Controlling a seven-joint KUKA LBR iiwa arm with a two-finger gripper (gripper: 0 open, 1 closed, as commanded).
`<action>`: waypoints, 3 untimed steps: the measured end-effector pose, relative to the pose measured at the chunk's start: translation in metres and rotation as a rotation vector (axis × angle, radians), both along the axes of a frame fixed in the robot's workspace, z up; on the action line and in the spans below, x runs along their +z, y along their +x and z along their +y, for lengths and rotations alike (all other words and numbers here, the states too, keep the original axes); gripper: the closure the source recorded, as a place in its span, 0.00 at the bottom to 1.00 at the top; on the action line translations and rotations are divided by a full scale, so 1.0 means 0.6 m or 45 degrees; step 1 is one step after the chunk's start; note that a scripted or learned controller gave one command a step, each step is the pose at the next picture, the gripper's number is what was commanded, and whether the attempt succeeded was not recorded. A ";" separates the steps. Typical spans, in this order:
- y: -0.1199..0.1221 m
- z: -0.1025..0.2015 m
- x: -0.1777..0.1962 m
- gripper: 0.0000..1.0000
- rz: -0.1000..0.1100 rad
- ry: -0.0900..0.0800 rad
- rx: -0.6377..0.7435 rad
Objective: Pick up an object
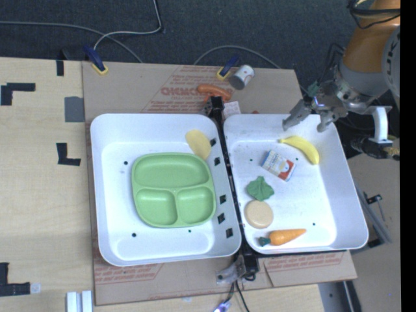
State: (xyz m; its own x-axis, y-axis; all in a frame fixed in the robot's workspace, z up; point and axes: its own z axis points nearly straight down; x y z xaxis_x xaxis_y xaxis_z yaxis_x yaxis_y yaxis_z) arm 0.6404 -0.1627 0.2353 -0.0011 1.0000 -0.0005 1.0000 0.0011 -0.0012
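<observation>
My gripper (307, 121) hangs open over the far edge of the right bin (338, 194), its two fingers spread with nothing between them. A yellow banana (303, 147) lies just below and in front of the fingertips. Further in are a small red-and-white carton (279, 164), a green leafy piece (260, 188), a tan round disc (259, 214) and an orange carrot (284, 237). The left bin (110, 174) holds a green divided plate (173, 189) and a pale yellow lemon-like piece (199, 143).
The divider between the bins carries black clips (221, 174). Behind the bins on the cardboard lie an orange-red item (213, 91) and a grey cylinder (241, 77). Cables run across the dark floor at the back.
</observation>
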 end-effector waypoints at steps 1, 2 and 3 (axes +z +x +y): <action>-0.018 -0.083 -0.229 0.00 -0.006 0.004 0.001; 0.048 -0.004 -0.243 0.00 0.003 -0.001 -0.005; -0.040 0.068 -0.241 0.00 -0.018 -0.001 -0.001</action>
State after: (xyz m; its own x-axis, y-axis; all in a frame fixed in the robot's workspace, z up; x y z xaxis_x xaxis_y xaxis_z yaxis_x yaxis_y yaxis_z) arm 0.6165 -0.1219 0.0906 -0.0004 1.0000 -0.0016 0.9999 0.0004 0.0130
